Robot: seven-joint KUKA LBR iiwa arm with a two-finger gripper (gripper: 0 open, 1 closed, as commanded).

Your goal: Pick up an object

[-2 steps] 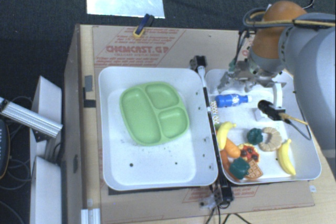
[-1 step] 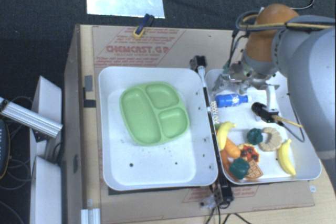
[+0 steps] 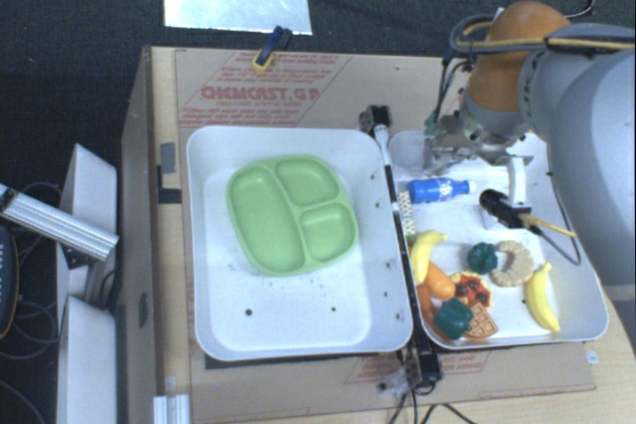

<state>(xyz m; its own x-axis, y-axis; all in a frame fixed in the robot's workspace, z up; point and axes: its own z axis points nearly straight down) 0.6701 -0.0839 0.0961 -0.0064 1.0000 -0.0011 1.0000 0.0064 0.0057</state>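
camera view: looks down at a slant on two white bins set side by side on the tabletop (image 3: 258,84).
tool (image 3: 445,157): low over the far end of the right bin (image 3: 588,318), close to its far rim; nothing seen held.
tool state: cannot tell whether apart or together.
blue bottle (image 3: 437,190): lies on its side just on the near side of the tool, one end close to the wall shared with the left bin.
near-end cluster: yellow banana (image 3: 425,251) against the shared wall, orange carrot (image 3: 437,281) beside it, dark green piece (image 3: 483,257), tan ring (image 3: 514,263), second banana (image 3: 542,297) near the right rim; crowded, several touching.
left bin (image 3: 214,318): green divided plate (image 3: 292,213) sits in the far half, apart from every wall.
open room: bare white floor in the left bin's near half; in the right bin, a narrow strip between bottle and cluster.
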